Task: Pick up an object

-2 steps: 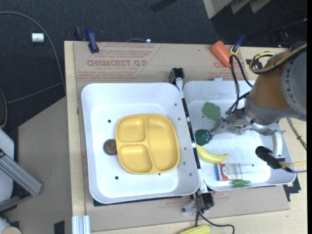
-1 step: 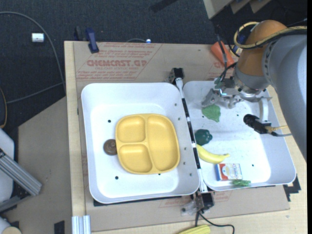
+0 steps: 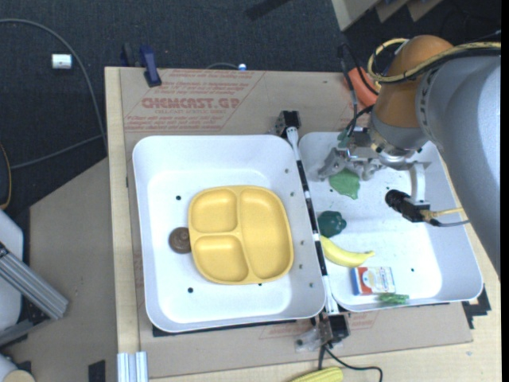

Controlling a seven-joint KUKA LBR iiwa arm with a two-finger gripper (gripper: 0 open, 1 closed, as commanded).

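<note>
Hand (image 3: 347,169) sits over the far end of the right bin (image 3: 413,245), hanging off the grey arm (image 3: 469,134) with the orange band just above the wrist. Can't tell from this angle whether the hand is spread or pressed together. Pale green piece (image 3: 346,185) is right at the hand's tip, on its near side, touching or all but touching it. Can't confirm it is actually pinched, and it looks to be resting on the bin floor. Other items, all on the near side of the hand in the same bin: dark green lump (image 3: 332,223) a bit beyond the pale green piece and slightly left, close to the divider between the bins. Banana (image 3: 343,253) is just past that, lying crosswise. Small red, white and blue carton (image 3: 374,279) is further out, near the bin's near wall, with a small green scrap (image 3: 391,298) beside it at the rim. All of these are well apart from the hand. Left of the hand, across the divider, is the left bin (image 3: 159,173), which holds a yellow divided plate (image 3: 238,235) about mid-bin. A brown round thing (image 3: 180,239) touches or tucks under the plate's far-left edge. Both bins sit on the counter (image 3: 199,98).
</note>
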